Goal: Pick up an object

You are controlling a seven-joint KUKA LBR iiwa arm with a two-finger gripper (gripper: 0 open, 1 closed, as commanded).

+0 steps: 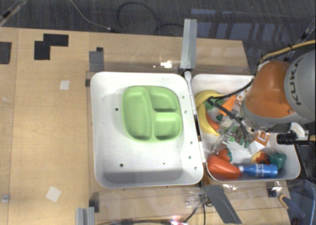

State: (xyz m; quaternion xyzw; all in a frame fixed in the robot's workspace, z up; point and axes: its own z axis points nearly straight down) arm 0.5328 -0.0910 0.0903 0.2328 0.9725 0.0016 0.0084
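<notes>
I'm lowering the hand (236, 132) just above the orange pepper (223, 167); grip state unclear, next descend and clench.

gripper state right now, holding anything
The gripper is low in the right bin among the objects; whether it is open, closed or holding anything cannot be told.

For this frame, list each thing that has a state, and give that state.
green divided plate: upright, lying in the left bin, compartments bare.
blue bottle: lying on its side in the right bin.
orange-red toy: lying beside the bottle.
gripper: low over the right bin's clutter.
</notes>
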